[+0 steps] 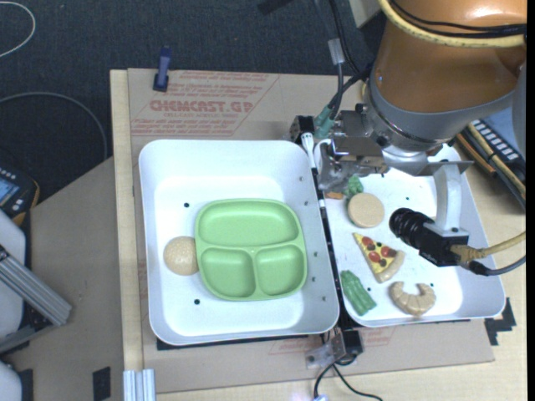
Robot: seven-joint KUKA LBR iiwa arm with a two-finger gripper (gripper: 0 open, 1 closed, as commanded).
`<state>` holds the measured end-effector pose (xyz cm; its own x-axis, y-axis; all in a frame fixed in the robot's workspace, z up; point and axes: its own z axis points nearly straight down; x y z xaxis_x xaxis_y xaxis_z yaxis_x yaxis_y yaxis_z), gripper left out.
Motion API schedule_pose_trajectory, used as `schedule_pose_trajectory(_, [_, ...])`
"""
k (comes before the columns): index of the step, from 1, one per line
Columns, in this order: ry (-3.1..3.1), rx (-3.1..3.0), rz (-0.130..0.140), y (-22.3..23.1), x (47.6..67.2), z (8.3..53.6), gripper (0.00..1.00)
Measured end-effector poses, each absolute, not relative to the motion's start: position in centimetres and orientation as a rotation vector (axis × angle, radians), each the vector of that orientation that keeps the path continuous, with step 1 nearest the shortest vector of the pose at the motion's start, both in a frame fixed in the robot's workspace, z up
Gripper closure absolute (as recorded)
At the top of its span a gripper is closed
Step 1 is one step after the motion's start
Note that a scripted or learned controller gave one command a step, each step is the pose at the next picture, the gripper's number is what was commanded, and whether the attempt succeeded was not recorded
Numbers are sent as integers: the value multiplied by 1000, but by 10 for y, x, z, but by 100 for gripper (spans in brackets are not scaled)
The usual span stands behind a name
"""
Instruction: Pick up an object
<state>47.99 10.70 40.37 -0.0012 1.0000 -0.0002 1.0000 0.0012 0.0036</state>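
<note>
Pizza slice [378,255], cookie [365,210], croissant [413,297] in right bin [476,224]; hand [338,170] grip unclear.

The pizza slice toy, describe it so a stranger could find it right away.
Start at the right white bin, the one the arm reaches over. Near its middle, below the round tan cookie and above the croissant, lies the pizza slice. It is the only triangular piece, yellow with red dots.
</note>
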Motion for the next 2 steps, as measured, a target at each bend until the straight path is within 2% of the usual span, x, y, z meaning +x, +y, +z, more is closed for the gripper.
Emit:
schedule_pose_trajectory(1, [2220,2217,6,107,480,414,100])
schedule_pose_trajectory(2, [2220,2229,-9,78,479,362,100])
